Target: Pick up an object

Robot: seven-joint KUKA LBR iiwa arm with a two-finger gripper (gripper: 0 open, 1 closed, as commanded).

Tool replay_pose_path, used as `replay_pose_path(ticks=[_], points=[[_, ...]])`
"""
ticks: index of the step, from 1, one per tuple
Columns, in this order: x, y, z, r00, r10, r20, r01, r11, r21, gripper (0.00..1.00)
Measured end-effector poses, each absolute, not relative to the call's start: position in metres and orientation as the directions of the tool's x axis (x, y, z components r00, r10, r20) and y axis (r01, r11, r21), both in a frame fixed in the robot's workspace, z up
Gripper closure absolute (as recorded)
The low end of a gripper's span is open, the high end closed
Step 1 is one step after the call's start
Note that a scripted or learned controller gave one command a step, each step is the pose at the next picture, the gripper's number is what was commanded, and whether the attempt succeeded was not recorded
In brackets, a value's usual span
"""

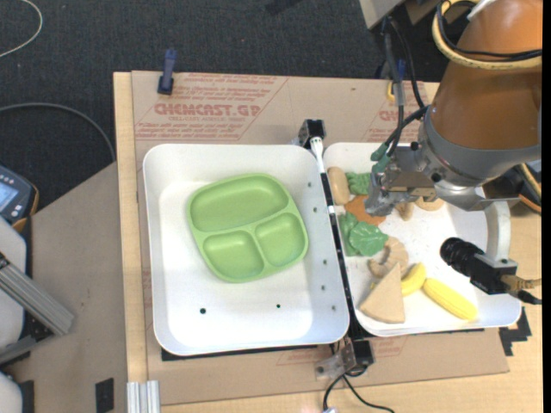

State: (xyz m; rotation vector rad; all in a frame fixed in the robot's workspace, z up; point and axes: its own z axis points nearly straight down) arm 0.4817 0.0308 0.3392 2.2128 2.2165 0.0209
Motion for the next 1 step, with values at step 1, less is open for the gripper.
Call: replay_pose_path(ticks=[1], points=[[0.4776,0.0135,0.2485,0.003,1.0,-0.001,1.0,-0.003,-0.009,1.0]])
